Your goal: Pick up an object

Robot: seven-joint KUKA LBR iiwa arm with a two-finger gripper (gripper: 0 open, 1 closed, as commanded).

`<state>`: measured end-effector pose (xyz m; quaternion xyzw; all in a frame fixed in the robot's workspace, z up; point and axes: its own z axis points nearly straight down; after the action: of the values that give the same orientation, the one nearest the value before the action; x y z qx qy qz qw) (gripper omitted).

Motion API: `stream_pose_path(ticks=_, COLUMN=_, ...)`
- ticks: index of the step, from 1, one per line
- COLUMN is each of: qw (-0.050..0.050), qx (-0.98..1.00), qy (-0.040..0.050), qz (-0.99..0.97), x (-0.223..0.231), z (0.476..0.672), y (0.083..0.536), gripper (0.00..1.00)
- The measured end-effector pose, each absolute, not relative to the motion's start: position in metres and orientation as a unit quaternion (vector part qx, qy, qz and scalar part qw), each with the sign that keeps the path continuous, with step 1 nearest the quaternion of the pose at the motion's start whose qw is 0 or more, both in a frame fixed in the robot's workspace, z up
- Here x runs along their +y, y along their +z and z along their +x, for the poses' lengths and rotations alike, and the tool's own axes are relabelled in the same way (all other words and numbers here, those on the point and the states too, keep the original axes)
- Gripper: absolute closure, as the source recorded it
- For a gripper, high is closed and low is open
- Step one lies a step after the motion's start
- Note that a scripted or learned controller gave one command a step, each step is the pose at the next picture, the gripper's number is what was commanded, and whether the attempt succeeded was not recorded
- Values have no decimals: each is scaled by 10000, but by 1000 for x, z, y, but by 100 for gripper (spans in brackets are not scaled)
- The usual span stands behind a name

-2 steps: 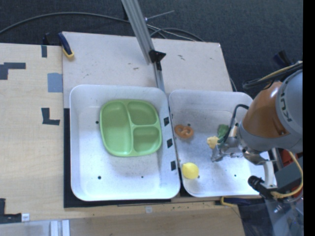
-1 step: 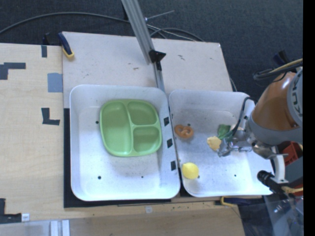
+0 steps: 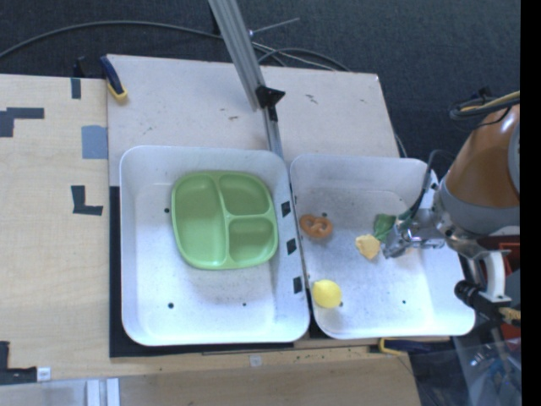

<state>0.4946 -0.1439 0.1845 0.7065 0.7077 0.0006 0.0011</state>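
Observation:
The right bin (image 3: 439, 311) holds an orange pretzel-shaped piece (image 3: 316, 226) near its left wall, a yellow ball (image 3: 327, 293) at the front left, a pale yellow chunk (image 3: 368, 246) in the middle and a small green object (image 3: 385, 224) just behind it. My gripper (image 3: 396, 245) hangs low in the right bin, right beside the pale yellow chunk and the green object. The grey arm with its orange band (image 3: 486, 172) comes in from the right.
In the left bin (image 3: 144, 303) lies a green divided plate (image 3: 225, 219). A metal pole (image 3: 241, 45) slants over the bench behind the bins, ending at a black clamp (image 3: 270, 97). A blue and yellow clip (image 3: 113, 78) sits at the bench's back left.

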Motion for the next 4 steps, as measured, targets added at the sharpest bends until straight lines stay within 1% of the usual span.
stream_pose_path(ticks=1, qw=27, qx=7076, qy=11, qz=7066, x=-151, z=497, y=245, gripper=100)
stream_pose_path(ticks=2, qw=-8, qx=7098, qy=6, qz=7044, x=-94, z=517, y=250, gripper=100)
stream_pose_path(ticks=3, qw=-14, qx=7096, qy=-7, qz=7046, x=-42, z=534, y=234, gripper=100)
stream_pose_path(ticks=4, qw=-11, qx=7096, qy=-4, qz=7046, x=13, z=557, y=223, gripper=100)
